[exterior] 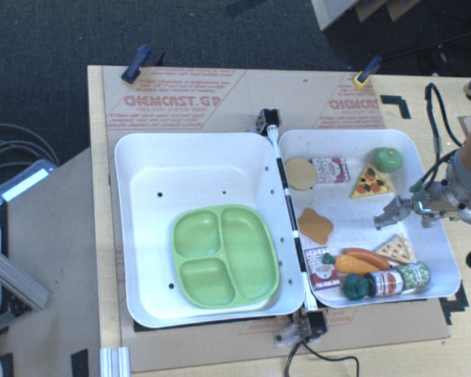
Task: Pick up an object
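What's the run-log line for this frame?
claw: over right white plastic bin | nearest: triangular cracker wedge | holding: nothing seen | green divided tray: left bin

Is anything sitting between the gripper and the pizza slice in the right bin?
Nothing visible does. The gripper hangs over bare white floor of the right bin, and the pizza slice lies just up and left of it. The green apple sits beyond the slice, off that line.

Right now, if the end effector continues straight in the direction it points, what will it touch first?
The end effector points toward the view's left and slightly down. The first thing in that line appears to be the orange-brown toast piece, across bare floor of the right bin. Its height is unclear, so it might meet the bin floor sooner.
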`<state>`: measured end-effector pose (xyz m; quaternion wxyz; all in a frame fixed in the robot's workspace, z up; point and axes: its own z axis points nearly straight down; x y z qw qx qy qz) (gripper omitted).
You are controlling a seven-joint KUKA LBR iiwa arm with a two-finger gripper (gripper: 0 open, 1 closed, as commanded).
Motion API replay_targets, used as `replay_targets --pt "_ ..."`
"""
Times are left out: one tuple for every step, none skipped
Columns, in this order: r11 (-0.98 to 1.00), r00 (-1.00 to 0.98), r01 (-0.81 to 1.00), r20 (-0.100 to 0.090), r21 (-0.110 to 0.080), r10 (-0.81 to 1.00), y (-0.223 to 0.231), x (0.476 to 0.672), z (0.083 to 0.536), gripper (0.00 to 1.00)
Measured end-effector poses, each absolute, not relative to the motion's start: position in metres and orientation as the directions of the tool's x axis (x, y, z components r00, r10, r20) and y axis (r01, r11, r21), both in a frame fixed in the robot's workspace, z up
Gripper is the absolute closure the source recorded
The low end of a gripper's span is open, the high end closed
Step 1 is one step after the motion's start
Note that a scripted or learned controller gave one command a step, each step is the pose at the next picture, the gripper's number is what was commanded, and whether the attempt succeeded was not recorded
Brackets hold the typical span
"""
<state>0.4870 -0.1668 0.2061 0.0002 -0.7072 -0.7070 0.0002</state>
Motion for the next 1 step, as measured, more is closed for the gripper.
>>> replay_targets --pt "0.002 -0.002 1.0 0.0 0.001 1.0 -0.1264 0.5478 0.1735 0.0"
